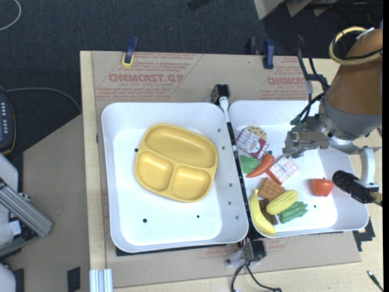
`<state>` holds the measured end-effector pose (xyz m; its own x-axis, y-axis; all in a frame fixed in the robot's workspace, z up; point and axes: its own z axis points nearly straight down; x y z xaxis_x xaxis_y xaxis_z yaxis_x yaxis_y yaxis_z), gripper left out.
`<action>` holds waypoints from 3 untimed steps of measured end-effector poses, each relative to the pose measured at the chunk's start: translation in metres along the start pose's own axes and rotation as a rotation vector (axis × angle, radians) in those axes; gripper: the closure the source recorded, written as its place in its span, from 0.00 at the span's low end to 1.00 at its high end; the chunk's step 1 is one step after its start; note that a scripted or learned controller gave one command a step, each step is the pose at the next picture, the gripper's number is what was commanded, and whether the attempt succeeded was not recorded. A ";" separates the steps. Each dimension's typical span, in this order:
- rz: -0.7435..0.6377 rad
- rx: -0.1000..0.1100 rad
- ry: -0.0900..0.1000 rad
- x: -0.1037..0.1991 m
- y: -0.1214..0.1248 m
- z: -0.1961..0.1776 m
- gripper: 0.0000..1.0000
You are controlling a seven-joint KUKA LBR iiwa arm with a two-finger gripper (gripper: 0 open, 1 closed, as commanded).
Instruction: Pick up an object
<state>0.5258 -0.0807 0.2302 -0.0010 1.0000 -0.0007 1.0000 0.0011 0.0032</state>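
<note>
Camera view shows a small white and red packet (pixel 283 169) lying in the right bin (pixel 340 218), just below and slightly left of the fingers (pixel 296 146). Whether the fingers touch it cannot be told, and nothing is seen between them. Whether the fingers are open or closed cannot be told either, since the grey wrist hides most of them from above.

Around the packet lie other toy foods: a carrot (pixel 262 165) touching its left side, a green leaf (pixel 248 162) beyond that, and a red and white wrapper (pixel 251 140) higher up. Below it sit a waffle (pixel 271 189), a corn cob (pixel 282 201), a green pepper (pixel 293 211) and a banana (pixel 259 216), packed close together. A tomato (pixel 321 187) lies apart to the right.

A yellow divided plate (pixel 175 161) rests in the left bin (pixel 121 181). Both bins stand side by side on the worktop (pixel 91 132).
</note>
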 end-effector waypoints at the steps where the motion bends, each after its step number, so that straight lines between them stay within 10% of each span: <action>1: 0.001 0.001 0.000 -0.013 0.013 0.003 1.00; 3: -0.001 0.001 0.000 -0.002 0.009 -0.004 1.00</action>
